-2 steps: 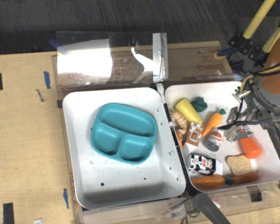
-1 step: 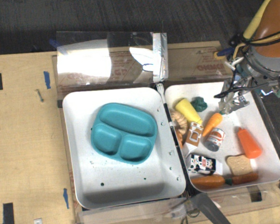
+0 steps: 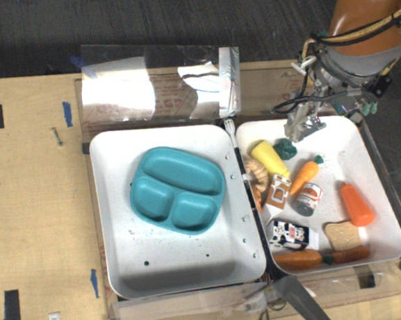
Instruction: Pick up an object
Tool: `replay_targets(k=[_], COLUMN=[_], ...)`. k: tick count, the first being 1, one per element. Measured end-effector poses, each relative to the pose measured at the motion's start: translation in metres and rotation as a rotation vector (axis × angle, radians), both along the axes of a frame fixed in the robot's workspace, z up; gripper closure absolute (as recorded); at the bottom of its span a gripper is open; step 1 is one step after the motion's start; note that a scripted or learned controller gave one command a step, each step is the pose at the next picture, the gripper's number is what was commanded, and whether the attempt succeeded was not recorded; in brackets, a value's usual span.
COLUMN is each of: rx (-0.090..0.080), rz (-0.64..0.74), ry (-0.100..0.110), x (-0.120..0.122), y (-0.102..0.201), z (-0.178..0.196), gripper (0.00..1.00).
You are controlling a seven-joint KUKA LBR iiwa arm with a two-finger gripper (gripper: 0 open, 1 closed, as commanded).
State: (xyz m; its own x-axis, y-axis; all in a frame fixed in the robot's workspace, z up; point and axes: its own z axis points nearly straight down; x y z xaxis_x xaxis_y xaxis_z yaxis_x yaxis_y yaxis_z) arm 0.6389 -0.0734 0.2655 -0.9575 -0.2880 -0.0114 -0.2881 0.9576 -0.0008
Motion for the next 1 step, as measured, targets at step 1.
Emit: replay_targets(k=[1], rx=[0.000], rz=[0.020], ry=[0.000], x=[0.0297], y=[0.0401], z=[0.0104], gripper=[1.00])
